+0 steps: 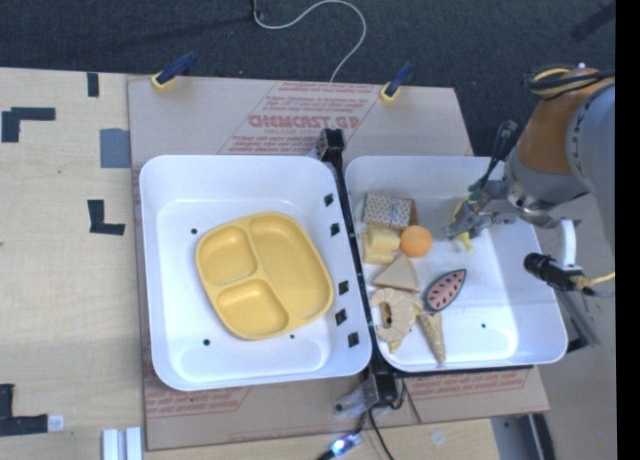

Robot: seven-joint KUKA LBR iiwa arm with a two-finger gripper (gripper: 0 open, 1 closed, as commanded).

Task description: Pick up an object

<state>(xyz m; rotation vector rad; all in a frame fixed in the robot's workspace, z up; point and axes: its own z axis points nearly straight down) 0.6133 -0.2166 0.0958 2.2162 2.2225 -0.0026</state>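
Standing side by side on the surface [60, 278]: left bin [160, 278] and right bin [520, 333], walls touching along the middle divide. Resting on a cardboard sheet [300, 118], clamped at the far edge by two yellow-and-blue clips [172, 70].

Lying in the left bin: a yellow divided tray [263, 275], sitting near the centre, leaving open white floor along all four walls.

Crowding against the divide in the right bin: a speckled block [387, 211], pale cheese-like pieces [380, 245], an orange ball [416, 241], a tan wedge [398, 275], a crumpled beige item [392, 316], a cone-shaped piece [432, 336] and a dark oval with a red centre [444, 289]. Leaving the right half of that bin's floor bare, offering room for movement.

Hanging over the right bin's far right portion: the end effector [466, 225], low near the floor. Fingers too small and blurred; state not determinable. Nothing seen between them.

Lying just left of the end effector: the orange ball, close but apart; the oval lying nearer the camera, also apart.
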